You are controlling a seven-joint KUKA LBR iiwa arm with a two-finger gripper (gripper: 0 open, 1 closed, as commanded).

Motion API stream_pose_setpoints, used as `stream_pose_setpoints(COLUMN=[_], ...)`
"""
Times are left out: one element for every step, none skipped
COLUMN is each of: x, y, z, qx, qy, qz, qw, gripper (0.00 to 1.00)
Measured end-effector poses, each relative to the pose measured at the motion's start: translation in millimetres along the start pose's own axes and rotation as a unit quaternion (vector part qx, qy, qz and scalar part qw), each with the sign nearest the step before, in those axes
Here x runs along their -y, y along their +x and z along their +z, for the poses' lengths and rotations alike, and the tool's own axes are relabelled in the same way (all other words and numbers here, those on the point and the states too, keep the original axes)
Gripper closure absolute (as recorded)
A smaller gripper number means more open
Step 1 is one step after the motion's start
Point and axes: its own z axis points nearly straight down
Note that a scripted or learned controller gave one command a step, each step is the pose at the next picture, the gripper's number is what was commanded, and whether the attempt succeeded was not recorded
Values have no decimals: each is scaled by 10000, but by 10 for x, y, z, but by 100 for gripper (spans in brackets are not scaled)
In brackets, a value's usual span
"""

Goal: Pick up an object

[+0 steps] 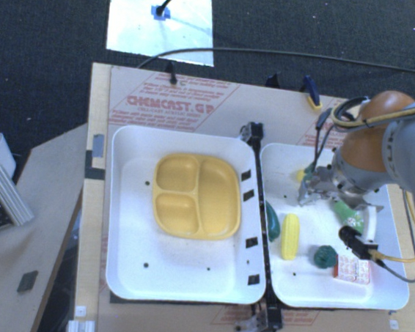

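Two bins side by side. Left bin [120, 263] holds a divided plate [195, 196], approx. centred. Right of the plate, in right bin [312, 292]: corn cob [289, 236] by the divider, round toy [325, 256] and small packet [352, 269] further right.

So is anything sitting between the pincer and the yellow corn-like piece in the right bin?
Nothing visible. The pincer hangs over the right bin near its upper part, and bare white floor lies between it and the yellow piece.

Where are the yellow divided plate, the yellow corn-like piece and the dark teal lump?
yellow divided plate [196, 196]: camera view, left bin, on its centre ridge.
yellow corn-like piece [289, 236]: camera view, right bin, mid-body.
dark teal lump [324, 256]: camera view, right bin, its top.
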Motion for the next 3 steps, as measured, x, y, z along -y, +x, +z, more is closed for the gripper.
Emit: stream_pose_setpoints(x=[85, 72, 123], y=[-28, -102, -102], z=[-530, -1147, -1772], qx=[2, 5, 6], qy=[-7, -15, -26], qz=[7, -3, -15], qw=[10000, 10000, 10000], gripper=[100, 100, 100])
